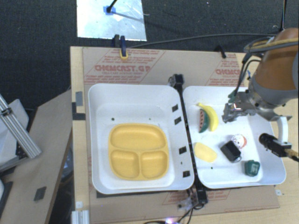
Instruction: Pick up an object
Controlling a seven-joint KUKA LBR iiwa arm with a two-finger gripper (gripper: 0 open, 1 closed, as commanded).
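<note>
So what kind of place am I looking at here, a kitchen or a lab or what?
Most likely a robotics lab test bench, not a kitchen. A grey and orange robot arm reaches over two white bins clamped to a board, and toy items such as a plastic banana and a yellow divided tray lie in them.

A divided tray (pixel 138 151) lies in the left bin (pixel 100 97); small objects are scattered in the right bin (pixel 275 171).

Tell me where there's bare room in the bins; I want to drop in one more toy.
The left bin has a bare strip of floor behind the yellow divided tray. In the right bin, the far-left corner behind the banana is free. It's crowded around the yellow oval piece, black block, red-and-white ball and green cup; the pincer hangs there.
</note>
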